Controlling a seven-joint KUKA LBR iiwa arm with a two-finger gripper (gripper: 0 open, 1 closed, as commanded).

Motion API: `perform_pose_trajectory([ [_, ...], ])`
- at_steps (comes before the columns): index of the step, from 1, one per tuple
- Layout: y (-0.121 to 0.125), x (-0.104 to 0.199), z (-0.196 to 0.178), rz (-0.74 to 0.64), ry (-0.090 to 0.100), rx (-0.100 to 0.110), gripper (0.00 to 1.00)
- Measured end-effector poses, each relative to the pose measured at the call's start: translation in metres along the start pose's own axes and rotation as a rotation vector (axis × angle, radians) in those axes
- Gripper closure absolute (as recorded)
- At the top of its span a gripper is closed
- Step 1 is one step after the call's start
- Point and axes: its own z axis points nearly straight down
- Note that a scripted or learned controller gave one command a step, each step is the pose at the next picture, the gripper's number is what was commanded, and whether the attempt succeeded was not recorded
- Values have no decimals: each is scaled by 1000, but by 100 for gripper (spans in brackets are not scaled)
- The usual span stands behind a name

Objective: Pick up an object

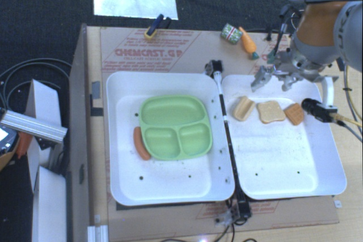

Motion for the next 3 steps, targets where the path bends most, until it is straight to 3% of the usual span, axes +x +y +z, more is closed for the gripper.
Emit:
perform_pose_trajectory([
  [2, -8, -40, 129, 1, -2, -6, 0],
  [3, -6, -41, 117, 1, -5, -11, 100],
])
